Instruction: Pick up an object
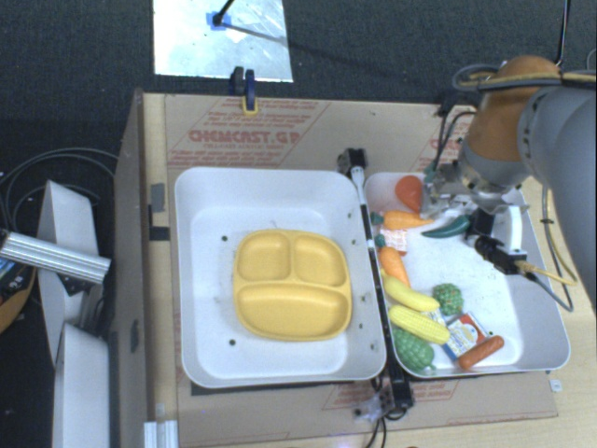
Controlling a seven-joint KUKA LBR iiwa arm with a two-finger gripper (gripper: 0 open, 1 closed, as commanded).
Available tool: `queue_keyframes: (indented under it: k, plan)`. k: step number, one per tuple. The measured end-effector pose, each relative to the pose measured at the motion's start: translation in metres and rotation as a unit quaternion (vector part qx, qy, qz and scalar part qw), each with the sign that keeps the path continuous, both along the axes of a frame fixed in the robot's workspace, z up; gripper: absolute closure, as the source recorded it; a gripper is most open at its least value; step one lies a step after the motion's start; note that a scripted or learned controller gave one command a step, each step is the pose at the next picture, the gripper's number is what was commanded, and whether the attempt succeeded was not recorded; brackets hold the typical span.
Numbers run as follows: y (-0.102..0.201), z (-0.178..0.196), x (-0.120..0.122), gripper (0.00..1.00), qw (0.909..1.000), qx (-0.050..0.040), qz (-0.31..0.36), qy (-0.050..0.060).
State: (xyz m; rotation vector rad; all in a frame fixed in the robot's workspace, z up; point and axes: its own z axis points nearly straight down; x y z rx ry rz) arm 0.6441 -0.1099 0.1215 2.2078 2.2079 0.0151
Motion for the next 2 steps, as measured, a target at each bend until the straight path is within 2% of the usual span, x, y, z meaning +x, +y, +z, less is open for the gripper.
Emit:
queue_keyframes:
  k: [1,2]
  plan:
    - [-0.001,0.001,0.001,0.00,1.0000,-0.0015,0.000,-0.002]
    - [0.000,-0.011,0.006,0.00,1.0000,-0.0021,-0.001,0.006]
